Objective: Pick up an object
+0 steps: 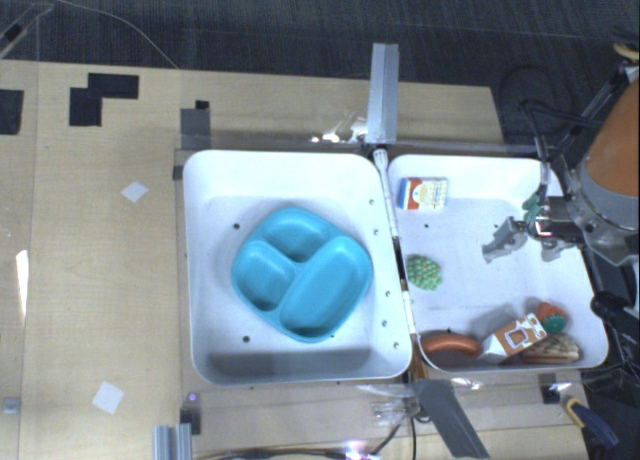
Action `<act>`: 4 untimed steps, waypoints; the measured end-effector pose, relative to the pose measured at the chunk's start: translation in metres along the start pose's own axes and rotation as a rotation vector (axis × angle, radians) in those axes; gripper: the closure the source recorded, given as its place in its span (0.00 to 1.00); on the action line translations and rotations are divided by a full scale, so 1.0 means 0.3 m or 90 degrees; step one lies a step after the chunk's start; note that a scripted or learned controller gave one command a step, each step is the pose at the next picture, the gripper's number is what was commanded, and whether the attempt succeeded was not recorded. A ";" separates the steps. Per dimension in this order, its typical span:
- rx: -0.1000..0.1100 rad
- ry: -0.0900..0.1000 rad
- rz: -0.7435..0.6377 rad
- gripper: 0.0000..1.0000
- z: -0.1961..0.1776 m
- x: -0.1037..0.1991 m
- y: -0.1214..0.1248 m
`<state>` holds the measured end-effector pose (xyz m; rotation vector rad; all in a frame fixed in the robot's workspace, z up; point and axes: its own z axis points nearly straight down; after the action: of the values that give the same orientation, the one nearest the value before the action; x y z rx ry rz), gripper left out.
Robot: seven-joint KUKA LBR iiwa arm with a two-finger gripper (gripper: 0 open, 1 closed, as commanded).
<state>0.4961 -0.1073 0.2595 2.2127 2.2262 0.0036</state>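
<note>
Green and knobbly, the small bunch of grapes [424,272] lies alone by the right bin's [470,170] left wall, the easiest pick. The gripper [503,240] hangs above the bin's middle, fingers spread and empty, while a clutter of food toys [505,341] crowds the near edge.

The arm [610,163] shows as a rounded body at the right edge, with an orange band over a pale grey section below it. From there a narrower grey wrist piece leads leftward to the gripper [503,240], which is made of dull grey metal with an angular, blocky outline. Near the wrist sits a small teal-green patch beside a white fitting with a touch of red on it. Thin dark cables loop around the arm's upper part, and a light-coloured strut runs diagonally beside them.
</note>
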 end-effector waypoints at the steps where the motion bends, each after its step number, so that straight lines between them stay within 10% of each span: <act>1: 0.001 0.000 0.007 0.00 0.336 -0.224 -0.018; 2: -0.005 -0.001 -0.062 0.00 0.569 -0.316 -0.022; 3: -0.010 -0.005 -0.062 1.00 0.526 -0.321 -0.013; 4: -0.010 -0.005 -0.062 0.00 0.526 -0.321 -0.014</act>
<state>0.4932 -0.2038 0.1016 2.0907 2.3192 0.0130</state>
